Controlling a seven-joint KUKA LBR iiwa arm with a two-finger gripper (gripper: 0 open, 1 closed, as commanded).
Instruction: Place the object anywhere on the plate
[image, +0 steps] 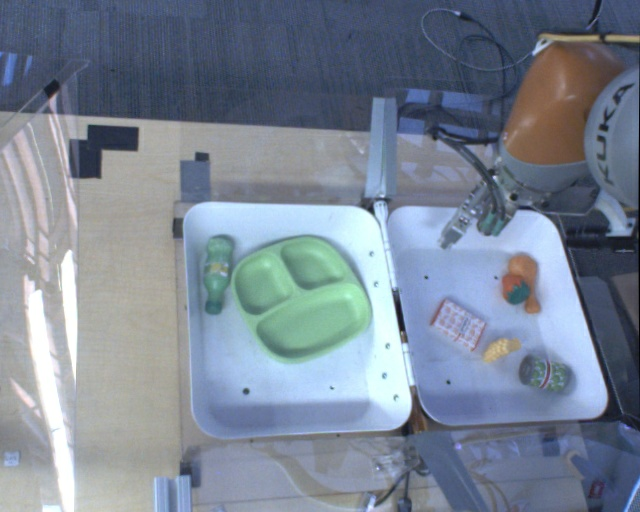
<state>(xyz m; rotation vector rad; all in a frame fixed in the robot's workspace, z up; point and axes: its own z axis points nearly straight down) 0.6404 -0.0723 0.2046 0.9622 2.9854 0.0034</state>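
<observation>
Black "KUKA" lettering reads on the grey arm's housing at right, beside the orange band. Arm reaches in over the right white bin (570, 405), claw (468, 222) tilted down-left above its far corner, touching nothing; can't tell how wide it is. Green divided plastic plate (300, 296) sits in the left white bin (290, 410), green plastic bottle (216, 272) just beside its left edge

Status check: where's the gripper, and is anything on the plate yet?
Gripper over right bin's top-left corner, nothing seen in it. Green plate in left bin, bare. Green bottle lies beside plate.
</observation>
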